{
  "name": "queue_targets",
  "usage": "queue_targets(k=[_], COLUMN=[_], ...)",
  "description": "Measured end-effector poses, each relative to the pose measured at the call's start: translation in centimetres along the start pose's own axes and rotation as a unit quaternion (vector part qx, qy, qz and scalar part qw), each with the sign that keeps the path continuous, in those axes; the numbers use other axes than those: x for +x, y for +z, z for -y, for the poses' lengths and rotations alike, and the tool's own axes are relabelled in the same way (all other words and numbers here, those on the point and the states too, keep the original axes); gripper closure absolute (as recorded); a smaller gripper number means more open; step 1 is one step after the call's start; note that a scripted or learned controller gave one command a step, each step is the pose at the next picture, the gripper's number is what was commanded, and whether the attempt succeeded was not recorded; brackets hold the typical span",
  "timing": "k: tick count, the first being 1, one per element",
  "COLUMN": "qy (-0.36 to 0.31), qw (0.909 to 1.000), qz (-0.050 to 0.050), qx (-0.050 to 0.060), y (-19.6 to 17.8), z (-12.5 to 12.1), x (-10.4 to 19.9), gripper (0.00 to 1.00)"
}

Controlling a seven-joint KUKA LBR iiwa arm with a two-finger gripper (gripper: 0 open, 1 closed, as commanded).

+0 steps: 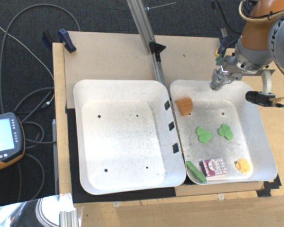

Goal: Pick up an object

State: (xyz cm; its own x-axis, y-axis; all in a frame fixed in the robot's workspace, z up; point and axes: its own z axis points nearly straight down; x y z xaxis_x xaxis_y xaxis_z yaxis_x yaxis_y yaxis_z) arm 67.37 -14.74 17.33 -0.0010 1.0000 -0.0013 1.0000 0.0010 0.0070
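Note:
My gripper (217,82) hangs over the far rim of the right bin (260,126), pointing down, with nothing seen between its fingers. Inside that bin an orange block (184,106) lies near the far left corner. Two green leaf-shaped pieces (204,135) (225,131) sit in the middle. Along the near edge lie a green pod (195,171), a pink and white packet (213,167) and a small yellow piece (243,165). The gripper is well away from all of them, closest to the orange block.
The left bin (85,126) stands beside the right one, split by a ridge with black clips (172,126). A metal pole (141,20) slants across the bench's back. A blue clamp (66,39) grips the far left corner. A handheld pendant (4,141) lies off the bench.

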Motion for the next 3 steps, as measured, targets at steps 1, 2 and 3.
queue_targets(k=[1, 2, 3], qy=[0.001, 0.0, -0.002], qw=[1.0, 1.0, 1.0], qz=[0.0, 0.0, -0.002], qx=[0.0, 0.001, 0.005], y=[-5.6, -7.7, -8.2], z=[0.8, 0.6, 2.1], x=[-0.4, -0.4, 5.2], gripper=[1.0, 1.0, 1.0])
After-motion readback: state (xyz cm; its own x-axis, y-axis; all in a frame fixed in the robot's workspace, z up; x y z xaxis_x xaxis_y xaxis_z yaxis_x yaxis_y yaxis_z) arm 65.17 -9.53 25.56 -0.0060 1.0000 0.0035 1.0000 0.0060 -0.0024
